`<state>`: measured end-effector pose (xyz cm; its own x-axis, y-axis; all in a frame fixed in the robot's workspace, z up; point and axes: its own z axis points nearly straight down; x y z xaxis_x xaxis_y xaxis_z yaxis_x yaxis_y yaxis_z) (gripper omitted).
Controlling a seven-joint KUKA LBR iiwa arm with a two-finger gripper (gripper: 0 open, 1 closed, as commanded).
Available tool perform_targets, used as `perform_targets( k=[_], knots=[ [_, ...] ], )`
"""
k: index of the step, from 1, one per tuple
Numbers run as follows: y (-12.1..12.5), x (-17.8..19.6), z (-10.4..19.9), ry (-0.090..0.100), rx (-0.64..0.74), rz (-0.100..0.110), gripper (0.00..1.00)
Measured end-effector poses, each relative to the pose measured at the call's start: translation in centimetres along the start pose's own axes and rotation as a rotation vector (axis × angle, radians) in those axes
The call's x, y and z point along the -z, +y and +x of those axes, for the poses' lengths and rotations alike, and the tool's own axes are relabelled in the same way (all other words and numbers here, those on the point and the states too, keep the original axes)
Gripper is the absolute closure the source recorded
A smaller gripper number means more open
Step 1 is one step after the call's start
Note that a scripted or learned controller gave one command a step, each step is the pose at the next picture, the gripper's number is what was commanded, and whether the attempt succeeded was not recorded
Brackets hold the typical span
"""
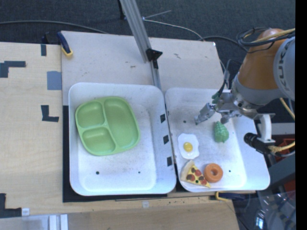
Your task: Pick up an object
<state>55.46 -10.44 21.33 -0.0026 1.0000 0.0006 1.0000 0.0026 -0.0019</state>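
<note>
Right now my claw (pixel 211 113) hangs open and empty over the right bin (pixel 249 176), poised just left of the green toy broccoli (pixel 220 132), with fried egg (pixel 188 146), pizza slice (pixel 194 175) and doughnut (pixel 213 172) spread below for reaching.

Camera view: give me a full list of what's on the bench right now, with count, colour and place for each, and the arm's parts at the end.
Bins: two, white, side by side on the bench.
Divided plate: one, light green, in the left bin, toward its upper left.
Fried egg: one, white with a yellow yolk, right bin, near its left wall.
Pizza slice: one, yellow with red toppings, right bin, lower left corner.
Donut: one, orange-brown, right bin, beside the pizza slice.
Green toy: one, green, right bin centre, just below the gripper.
Gripper: one, grey metal, over the right bin, holding nothing.
Arm: one, grey and orange, entering from the right.
</note>
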Motion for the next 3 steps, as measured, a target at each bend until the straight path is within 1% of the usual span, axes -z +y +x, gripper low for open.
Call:
perform_targets(
  k=[1, 2, 3],
  knots=[
    [0.0, 0.0, 0.0, 0.0, -0.001, 0.0, 0.0],
    [0.8, -5.1, -0.3, -0.001, -0.001, 0.005, 0.0],
    [0.2, -9.6, -0.3, -0.001, -0.001, 0.005, 0.0]
  ],
)
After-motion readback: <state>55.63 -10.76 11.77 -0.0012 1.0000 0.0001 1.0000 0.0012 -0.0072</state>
